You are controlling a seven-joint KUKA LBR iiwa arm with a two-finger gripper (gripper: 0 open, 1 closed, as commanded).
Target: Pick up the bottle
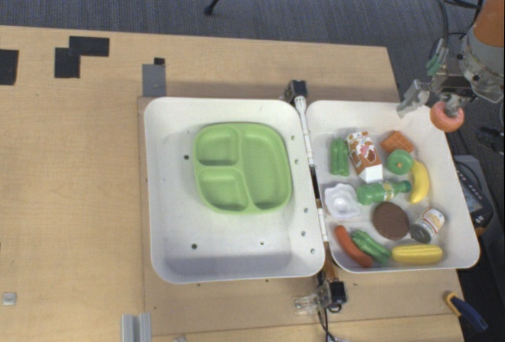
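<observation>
Bottle lay well below and left of the gripper.

We saw the left bin (170, 174) holding a green divided plate (241, 167), and the right bin (465, 242) crowded with toy food. The gripper (442, 105) hung over that bin's far right corner, an orange piece (447, 117) at its tip; we could not tell how its jaws stood. The green bottle (383, 192) lay on its side, well apart from them, beside a banana (420, 181).

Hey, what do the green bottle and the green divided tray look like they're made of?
Green bottle: probably molded plastic, going by its uniform green color and slight shine, like toy food.
Green divided tray: likely plastic too, judging by the even matte light green and soft rounded compartment edges.
</observation>
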